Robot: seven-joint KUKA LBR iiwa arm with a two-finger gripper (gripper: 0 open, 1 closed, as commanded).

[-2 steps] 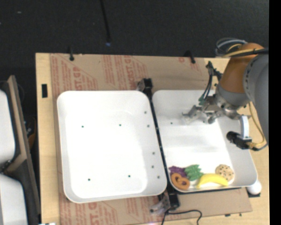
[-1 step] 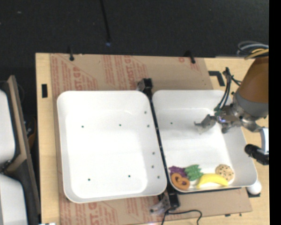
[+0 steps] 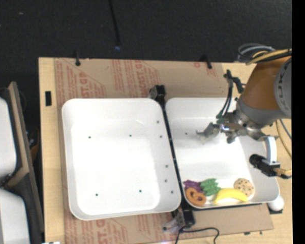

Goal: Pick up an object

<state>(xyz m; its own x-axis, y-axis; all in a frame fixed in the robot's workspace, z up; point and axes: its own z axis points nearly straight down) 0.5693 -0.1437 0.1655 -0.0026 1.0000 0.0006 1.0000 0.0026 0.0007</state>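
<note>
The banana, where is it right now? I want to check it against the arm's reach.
In the camera view the banana lies along the near edge of the right bin, between the green toy and the cookie.

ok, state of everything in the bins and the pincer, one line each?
pincer: over the right bin's upper half, nothing seen between its fingers
banana: lying flat at right bin's near edge
cookie: flat, right of banana
donut: flat, left end of the row
grapes: beside donut
green piece: between grapes and banana
</note>
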